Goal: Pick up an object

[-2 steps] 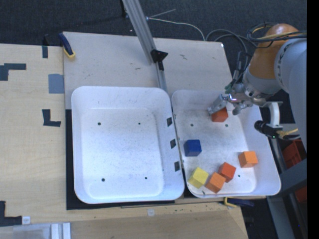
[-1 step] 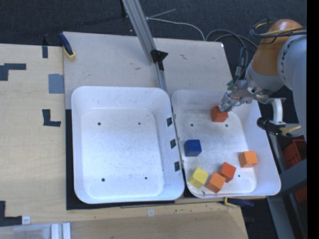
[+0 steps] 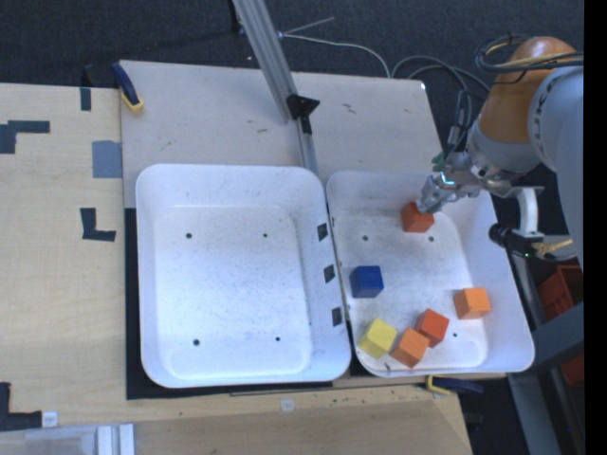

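Pincer (image 3: 435, 197): low in the right bin (image 3: 493, 349), at the red cube (image 3: 416, 219); finger state cannot be told.
Red cube: on the bin floor.
Progress: approach done; grasp and lift remain.

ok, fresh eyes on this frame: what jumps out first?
The gripper sits low over a red-orange block near the back of the right bin. Toward that bin's front lie a blue cube, a yellow cube and three orange blocks.
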### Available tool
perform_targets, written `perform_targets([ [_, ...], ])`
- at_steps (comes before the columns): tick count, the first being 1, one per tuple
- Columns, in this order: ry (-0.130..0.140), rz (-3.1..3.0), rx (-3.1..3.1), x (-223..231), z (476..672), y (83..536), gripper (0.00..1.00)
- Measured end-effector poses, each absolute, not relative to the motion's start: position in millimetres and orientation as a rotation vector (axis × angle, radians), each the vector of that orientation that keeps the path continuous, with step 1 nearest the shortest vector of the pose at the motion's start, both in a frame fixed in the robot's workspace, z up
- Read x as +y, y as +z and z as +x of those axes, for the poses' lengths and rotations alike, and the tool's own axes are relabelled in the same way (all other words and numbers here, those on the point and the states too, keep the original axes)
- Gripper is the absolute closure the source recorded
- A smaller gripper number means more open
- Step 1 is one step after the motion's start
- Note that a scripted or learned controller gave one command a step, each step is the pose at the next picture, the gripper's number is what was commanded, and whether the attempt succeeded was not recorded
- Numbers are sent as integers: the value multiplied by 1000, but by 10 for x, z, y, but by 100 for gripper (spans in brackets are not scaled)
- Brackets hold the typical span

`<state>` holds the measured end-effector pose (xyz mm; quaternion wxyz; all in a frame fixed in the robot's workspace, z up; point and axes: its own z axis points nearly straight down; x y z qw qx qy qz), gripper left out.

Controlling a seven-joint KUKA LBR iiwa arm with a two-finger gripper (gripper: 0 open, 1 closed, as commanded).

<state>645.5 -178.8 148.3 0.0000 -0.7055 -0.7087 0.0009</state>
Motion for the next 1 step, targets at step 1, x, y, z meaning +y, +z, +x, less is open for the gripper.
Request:
perform_targets([
  [1, 3, -2218, -2223, -1754, 6356, 917, 0],
])
